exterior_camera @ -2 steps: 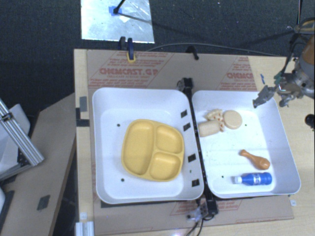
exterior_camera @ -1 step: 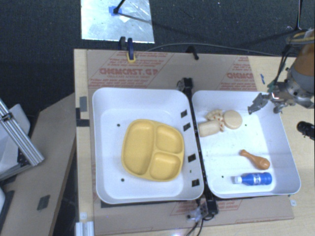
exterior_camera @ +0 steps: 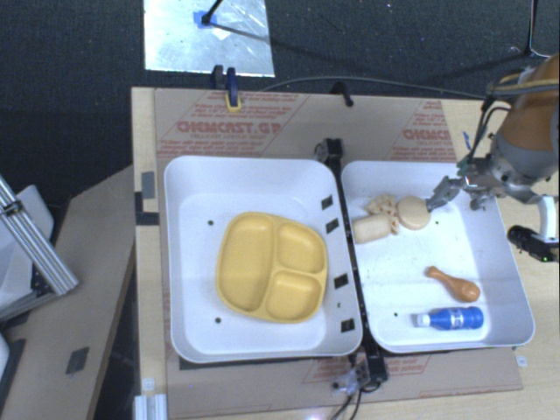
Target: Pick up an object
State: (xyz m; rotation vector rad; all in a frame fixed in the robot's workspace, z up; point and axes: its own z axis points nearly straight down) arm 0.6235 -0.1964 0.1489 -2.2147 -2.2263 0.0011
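Note:
The right bin (exterior_camera: 490,234) holds a cluster of cream-coloured toy food pieces (exterior_camera: 394,219) near its back left. An orange-brown drumstick-shaped piece (exterior_camera: 453,283) and a blue bottle (exterior_camera: 451,319) lying on its side are toward the front. My gripper (exterior_camera: 459,198) hangs over the back of this bin, just right of the cream cluster. Its fingers are spread open with nothing between them. The left fingertip (exterior_camera: 437,199) is close beside the round cream piece (exterior_camera: 413,213).
The left bin (exterior_camera: 192,234) carries a yellow divided plate (exterior_camera: 271,268). A black-clipped divider (exterior_camera: 341,252) runs between the bins. The grey and orange arm (exterior_camera: 529,129) comes in from the upper right, above the right bin's far corner.

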